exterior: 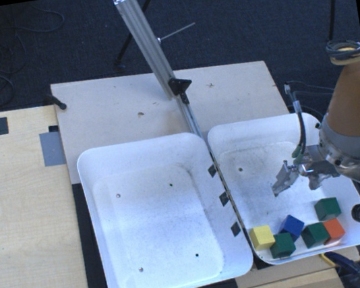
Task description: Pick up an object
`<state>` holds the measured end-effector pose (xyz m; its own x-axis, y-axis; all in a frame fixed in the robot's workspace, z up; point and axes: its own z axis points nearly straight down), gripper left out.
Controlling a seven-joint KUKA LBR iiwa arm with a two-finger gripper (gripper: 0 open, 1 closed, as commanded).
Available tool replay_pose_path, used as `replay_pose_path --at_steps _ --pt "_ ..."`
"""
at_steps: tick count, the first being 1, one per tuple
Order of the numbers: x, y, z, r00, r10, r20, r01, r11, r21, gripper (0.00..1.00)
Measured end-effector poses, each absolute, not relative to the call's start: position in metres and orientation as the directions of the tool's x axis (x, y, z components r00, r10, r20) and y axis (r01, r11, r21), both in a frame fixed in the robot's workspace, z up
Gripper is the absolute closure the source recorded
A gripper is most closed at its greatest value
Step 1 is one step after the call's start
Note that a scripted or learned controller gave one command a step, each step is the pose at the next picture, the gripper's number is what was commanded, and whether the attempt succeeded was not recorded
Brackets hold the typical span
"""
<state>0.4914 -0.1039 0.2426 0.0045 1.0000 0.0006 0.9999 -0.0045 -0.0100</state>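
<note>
Right white bin (255, 141), blocks (297, 233) clustered along near edge, no long axis; end effector (283, 181) above, spread unclear.

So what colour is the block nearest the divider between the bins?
Yellow block, seen in the camera view.

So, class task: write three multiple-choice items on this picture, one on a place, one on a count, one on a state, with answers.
1. Where are the blocks?
A. left bin
B. right bin, near edge
C. on the bench

2. How many green blocks?
A. one
B. two
C. three

3. Is the tool touching any block?
A. no, it is apart from them
B. it holds the yellow one
C. it presses on the blue one

Answers:
1 B: all lie along the near edge of the right bin.
2 C: green blocks at and.
3 A: the tool sits apart from the yellow block and blue block.
</note>
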Motion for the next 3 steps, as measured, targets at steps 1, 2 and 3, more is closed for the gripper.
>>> replay_pose_path --at_steps 1,2,3 --pt "0.505 -0.097 0.228 -0.001 1.0 0.001 1.0 0.001 -0.005 0.0" --pt "0.498 -0.141 0.309 0.004 1.0 -0.003 1.0 -0.004 0.006 0.0" --pt "0.487 -0.117 0.323 -0.002 1.0 0.001 1.0 0.002 0.0 0.0"
